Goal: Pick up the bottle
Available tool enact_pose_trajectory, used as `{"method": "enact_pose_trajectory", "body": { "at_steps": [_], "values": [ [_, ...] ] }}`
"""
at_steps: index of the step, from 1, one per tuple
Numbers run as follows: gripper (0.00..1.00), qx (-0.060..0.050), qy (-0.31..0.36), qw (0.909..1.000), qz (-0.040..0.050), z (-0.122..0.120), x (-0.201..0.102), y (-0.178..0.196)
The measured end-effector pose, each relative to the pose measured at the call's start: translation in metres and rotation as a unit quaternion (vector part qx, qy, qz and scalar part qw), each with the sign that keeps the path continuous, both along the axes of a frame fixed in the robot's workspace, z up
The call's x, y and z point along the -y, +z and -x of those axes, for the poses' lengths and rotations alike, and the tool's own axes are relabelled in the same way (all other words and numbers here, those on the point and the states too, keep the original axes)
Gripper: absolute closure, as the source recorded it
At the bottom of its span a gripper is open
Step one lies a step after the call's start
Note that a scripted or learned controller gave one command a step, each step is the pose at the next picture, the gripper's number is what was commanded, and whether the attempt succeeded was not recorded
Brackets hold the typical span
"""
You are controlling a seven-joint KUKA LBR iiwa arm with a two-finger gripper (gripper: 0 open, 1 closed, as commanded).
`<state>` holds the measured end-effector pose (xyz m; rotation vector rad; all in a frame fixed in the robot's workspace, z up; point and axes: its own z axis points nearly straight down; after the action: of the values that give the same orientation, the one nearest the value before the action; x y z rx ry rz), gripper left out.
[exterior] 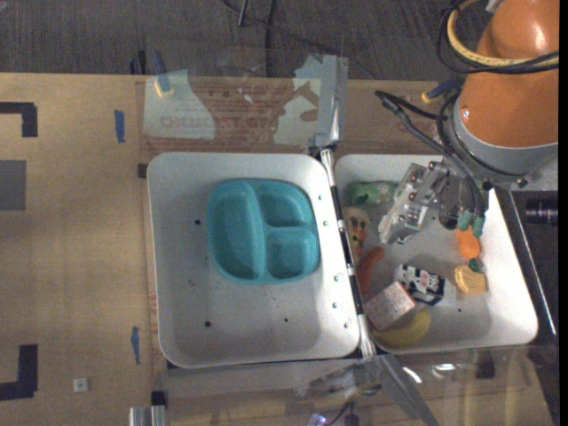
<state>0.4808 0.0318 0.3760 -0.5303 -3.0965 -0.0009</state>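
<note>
2 white bins sit side by side. The left bin (177, 327) holds 1 teal divided plate (264, 230). The right bin (515, 313) holds several small items, including 1 banana (404, 329) and 1 orange carrot-like piece (468, 241). The gripper (410, 209) hangs over the right bin; finger state cannot be determined. The bottle cannot be identified with certainty among the clutter.

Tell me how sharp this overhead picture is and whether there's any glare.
Camera view: soft overall, small items in the right bin blur together; the gripper is smeared; the clear sheet behind the left bin catches pale reflections; the teal tray is evenly lit.
</note>
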Motion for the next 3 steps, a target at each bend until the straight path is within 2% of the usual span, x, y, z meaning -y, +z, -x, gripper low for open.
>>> {"method": "enact_pose_trajectory", "body": {
  "at_steps": [1, 2, 3],
  "values": [
    [1.0, 0.001, -0.028, 0.9996, 0.0003, 0.0, 0.082, -0.015],
    [1.0, 0.003, 0.06, 0.9982, 0.0007, -0.001, 0.083, 0.06],
    [1.0, 0.001, -0.043, 0.9991, 0.0001, 0.0, 0.058, -0.014]
  ]
}}
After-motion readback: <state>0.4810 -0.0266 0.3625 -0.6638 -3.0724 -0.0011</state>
